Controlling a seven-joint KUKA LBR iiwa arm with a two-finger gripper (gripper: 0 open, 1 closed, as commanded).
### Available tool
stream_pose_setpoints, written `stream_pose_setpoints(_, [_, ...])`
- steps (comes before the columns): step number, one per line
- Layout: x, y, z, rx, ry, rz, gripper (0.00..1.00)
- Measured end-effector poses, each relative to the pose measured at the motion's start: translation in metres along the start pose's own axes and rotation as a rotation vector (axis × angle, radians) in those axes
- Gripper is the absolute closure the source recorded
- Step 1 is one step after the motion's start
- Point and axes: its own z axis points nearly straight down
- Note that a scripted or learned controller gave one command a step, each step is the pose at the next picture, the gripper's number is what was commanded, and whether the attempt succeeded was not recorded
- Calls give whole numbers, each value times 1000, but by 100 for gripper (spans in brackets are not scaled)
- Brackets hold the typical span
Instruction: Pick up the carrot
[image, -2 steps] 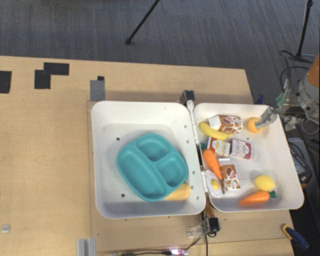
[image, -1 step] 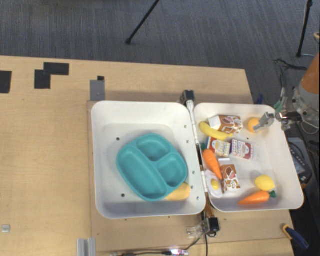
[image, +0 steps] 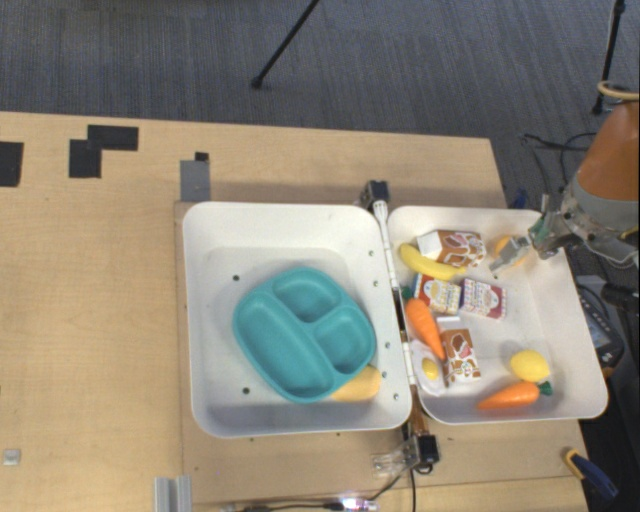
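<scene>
While the claw hovers spread and empty at the right bin's upper right, the carrot lies lower left, long axis running diagonally down-right.

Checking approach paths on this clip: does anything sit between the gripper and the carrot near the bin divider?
Yes. The two-finger gripper hovers over the right white bin's far end. The orange carrot with the green tip lies by the divider. Between them lie small red-and-white cartons; a yellow banana lies just beyond the carrot. From above, nothing covers it.
</scene>
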Motion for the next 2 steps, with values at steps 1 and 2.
stream_pose_setpoints(1, [-13, 42, 31, 1, 1, -200, 0])
stream_pose_setpoints(2, [-10, 30, 38, 11, 7, 85, 0])
